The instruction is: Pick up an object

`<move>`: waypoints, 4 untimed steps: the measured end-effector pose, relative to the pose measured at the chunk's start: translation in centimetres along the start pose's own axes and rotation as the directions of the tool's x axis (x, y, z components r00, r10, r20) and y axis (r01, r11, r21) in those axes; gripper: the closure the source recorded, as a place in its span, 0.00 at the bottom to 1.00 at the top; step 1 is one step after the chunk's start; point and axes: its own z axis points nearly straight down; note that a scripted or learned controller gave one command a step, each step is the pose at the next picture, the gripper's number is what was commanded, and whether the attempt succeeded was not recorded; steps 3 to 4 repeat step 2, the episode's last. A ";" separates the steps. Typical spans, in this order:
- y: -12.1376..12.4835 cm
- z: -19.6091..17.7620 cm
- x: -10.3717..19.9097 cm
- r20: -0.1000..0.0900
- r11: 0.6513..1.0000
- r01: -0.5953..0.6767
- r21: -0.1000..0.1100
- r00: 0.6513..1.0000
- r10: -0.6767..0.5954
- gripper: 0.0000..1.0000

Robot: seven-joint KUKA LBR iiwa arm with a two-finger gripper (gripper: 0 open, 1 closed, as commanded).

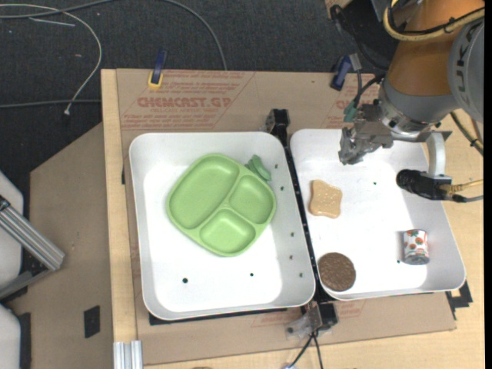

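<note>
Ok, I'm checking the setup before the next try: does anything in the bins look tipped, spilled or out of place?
One thing: the small white can with orange spots lies on its side in the right white bin. The green three-compartment plate sits at a slant in the left white bin, with a small green piece at its edge. Nothing spilled.

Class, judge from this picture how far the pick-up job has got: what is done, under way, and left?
Done: nothing lifted; the toast piece, brown disc and small can lie in the right bin. Under way: the hand hangs over that bin's far end. Left: descend, grasp, lift.
</note>
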 end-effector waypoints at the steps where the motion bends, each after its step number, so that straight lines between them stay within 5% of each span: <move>1: 0.4 -0.4 5.7 0.000 1.000 0.000 0.000 1.000 0.000 1.00; 2: 1.5 1.5 11.7 0.000 1.000 0.000 0.003 1.000 0.000 1.00; 4: 1.5 1.5 11.7 0.000 1.000 0.000 0.003 1.000 0.000 1.00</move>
